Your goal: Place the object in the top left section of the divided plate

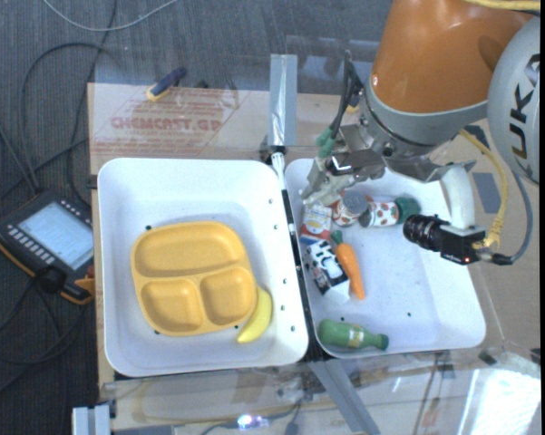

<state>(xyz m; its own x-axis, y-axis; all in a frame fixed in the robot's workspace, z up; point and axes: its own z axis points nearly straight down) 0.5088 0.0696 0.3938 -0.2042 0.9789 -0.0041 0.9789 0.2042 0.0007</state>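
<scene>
A yellow divided plate (187, 248) lies in the left bin (118, 198), with one wide section at the top and two smaller ones below; nothing rests in its sections. My gripper (326, 185) hangs low over the far left corner of the right bin (435, 306), just above a cluster of small items: a white and red cup (318, 217) and a red and white can (379, 213). An orange carrot (349, 271) and a black and white carton (322, 264) lie just below that cluster.
A yellow banana (258, 319) lies against the plate's lower right edge in the left bin. A green bottle (352, 335) lies at the right bin's near edge. A black cylindrical camera part (438, 235) juts from the arm over the right bin. A handheld pendant (45, 236) sits left of the bench.
</scene>
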